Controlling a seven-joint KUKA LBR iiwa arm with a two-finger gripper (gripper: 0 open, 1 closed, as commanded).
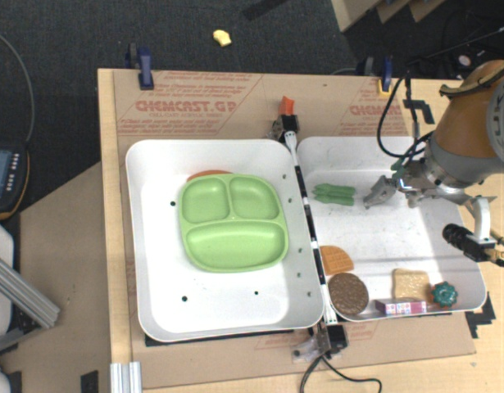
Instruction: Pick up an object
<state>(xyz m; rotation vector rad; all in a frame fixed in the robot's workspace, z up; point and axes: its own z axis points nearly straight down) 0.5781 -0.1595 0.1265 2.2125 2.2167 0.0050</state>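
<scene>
My gripper [393, 196] hangs over the upper middle of the right bin [374, 150], fingers spread, with bare bin floor between them. A green pod-shaped item [333, 193] lies just to its left, apart from the left finger [375, 193]. Along the bin's near side lie an orange wafer [337, 259], a brown round disc [348, 293], a tan bread square [410, 284], a small teal-green piece [444, 293] and a pink-purple box [401, 307].
The left bin [153, 244] holds a green divided plate [233, 222] with an orange thing [209, 173] peeking out behind it. A black clamp bar [305, 211] runs between the bins. The arm's black cable [391, 113] loops over the right bin's far edge.
</scene>
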